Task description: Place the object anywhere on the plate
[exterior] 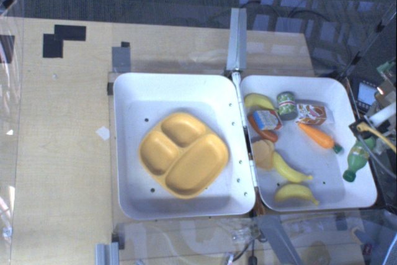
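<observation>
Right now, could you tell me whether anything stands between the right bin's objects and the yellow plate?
Only the two bins' adjoining rims lie between them and the plate; nothing else visible stands on that path.

The plate (pixel 183 153) looks like smooth, slightly glossy yellow plastic, both bins (pixel 130 108) like matt white plastic, and the bench (pixel 56 152) around them like pale wood.

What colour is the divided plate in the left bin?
Yellow, a plain mustard shade with no pattern. The plate shows clearly in the camera view.
</observation>
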### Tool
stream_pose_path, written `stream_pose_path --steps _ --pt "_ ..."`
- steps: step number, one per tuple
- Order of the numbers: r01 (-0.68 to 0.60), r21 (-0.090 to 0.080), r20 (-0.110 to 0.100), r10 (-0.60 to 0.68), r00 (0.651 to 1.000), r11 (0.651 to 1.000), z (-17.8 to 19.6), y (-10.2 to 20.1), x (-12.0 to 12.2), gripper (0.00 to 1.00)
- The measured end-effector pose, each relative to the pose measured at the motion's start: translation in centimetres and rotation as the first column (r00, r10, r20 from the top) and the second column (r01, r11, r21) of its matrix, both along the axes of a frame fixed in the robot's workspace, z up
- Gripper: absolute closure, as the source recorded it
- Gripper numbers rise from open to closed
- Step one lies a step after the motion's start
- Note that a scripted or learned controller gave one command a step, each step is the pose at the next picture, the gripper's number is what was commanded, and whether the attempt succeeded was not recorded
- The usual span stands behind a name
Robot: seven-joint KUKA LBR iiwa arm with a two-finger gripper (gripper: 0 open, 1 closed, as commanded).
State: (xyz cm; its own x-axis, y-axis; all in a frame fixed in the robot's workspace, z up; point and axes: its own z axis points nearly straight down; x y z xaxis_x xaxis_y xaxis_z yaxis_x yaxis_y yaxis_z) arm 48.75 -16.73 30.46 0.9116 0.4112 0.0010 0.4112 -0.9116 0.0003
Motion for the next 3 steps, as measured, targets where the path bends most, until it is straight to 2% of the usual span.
stream_pose_path --steps 1,2,3 --pt "0.122 0.001 -0.001 -0.122 0.993 0.993 -3.5 1.3 1.7 1.0" --pt "0.216 -0.001 0.003 -0.216 0.976 0.976 4.4 -3.7 0.0 1.0" --pt "-0.091 0.0 0.001 0.091 0.996 0.996 0.4 -3.8 4.3 1.0"
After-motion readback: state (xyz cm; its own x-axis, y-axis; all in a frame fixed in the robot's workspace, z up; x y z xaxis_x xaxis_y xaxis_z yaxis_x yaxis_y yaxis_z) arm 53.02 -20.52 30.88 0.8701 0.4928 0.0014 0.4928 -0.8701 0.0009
